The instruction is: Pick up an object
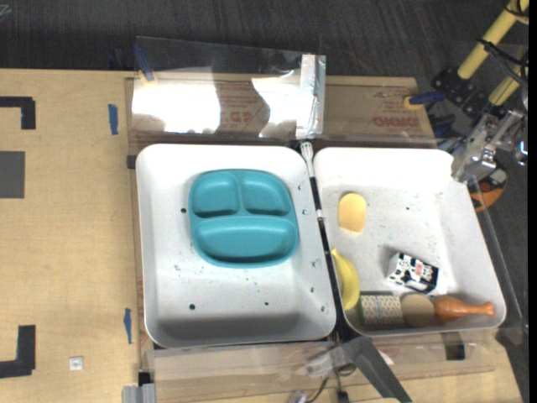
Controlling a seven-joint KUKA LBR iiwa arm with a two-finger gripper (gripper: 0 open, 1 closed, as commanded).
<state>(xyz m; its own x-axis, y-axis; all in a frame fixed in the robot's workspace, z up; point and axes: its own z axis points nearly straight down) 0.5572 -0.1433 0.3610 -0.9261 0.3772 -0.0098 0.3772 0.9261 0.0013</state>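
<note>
1. We start at the left, where the tan counter point(67, 250) carries a few black corner marks and strips of blue tape.
2. Next we see the left bin point(159, 300), which holds a teal divided plate point(243, 217) lying flat near its middle, with two small compartments toward the back and one long one toward the front.
3. Behind the bins a clear plastic sheet point(226, 91) catches a bright glare.
4. In the right bin point(436, 175) we find a pale yellow oval piece point(351, 211) near the left wall.
5. A yellow banana-like item point(346, 280) lies against that same wall, closer to the front.
6. Along the front wall sit a speckled roll point(381, 308), a tan brush-like thing with an orange handle point(449, 309), and just behind them a small black-and-white patterned packet point(414, 272).
7. At the far right the pincer point(482, 154) hangs over the bin's back right corner, above the rim and well apart from every item; we cannot tell how it is set.
</note>
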